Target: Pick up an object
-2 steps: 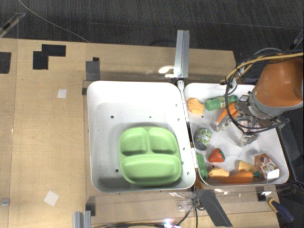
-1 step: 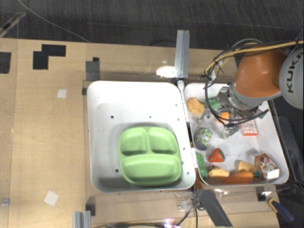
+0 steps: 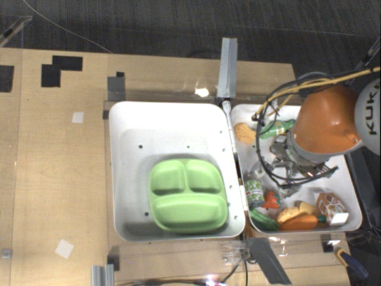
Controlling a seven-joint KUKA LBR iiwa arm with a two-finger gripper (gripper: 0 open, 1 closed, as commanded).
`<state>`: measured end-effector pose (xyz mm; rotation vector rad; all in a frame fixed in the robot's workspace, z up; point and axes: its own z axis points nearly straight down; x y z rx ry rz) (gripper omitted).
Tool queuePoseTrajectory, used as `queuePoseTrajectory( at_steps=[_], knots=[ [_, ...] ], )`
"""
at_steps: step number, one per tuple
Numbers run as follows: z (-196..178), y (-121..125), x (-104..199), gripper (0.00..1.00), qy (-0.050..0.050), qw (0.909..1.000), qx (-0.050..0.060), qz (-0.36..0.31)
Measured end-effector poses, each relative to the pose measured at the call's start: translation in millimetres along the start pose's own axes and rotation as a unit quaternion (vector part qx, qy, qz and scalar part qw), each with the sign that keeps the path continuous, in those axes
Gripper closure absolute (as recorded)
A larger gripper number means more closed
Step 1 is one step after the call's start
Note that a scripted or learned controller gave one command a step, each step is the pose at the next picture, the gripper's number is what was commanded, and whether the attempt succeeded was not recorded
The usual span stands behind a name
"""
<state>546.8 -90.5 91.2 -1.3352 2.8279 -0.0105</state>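
We see the arm (image 3: 324,121) over the right bin (image 3: 351,189); clutter lines its near edge. The gripper's state we cannot tell. The green tray (image 3: 188,195) sits in the left bin (image 3: 128,136).

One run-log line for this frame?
arm: over right bin | left bin: green divided tray | right bin: mixed small items | grasp: unseen

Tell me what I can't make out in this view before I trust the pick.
- Gripper: hidden beneath the orange band and cables in the camera view.
- Right bin middle: covered by the arm.
- Small items along its near wall: heaped and too small to name.
- Green tray in left bin: plainly seen.
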Motion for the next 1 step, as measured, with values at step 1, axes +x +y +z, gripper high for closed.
queuePoseTrajectory(
  at_steps=[1],
  knots=[
    [0.9, -39.2, 23.4, 0.0, -0.001, 0.9993, 0.001, 0.036]
  ],
)
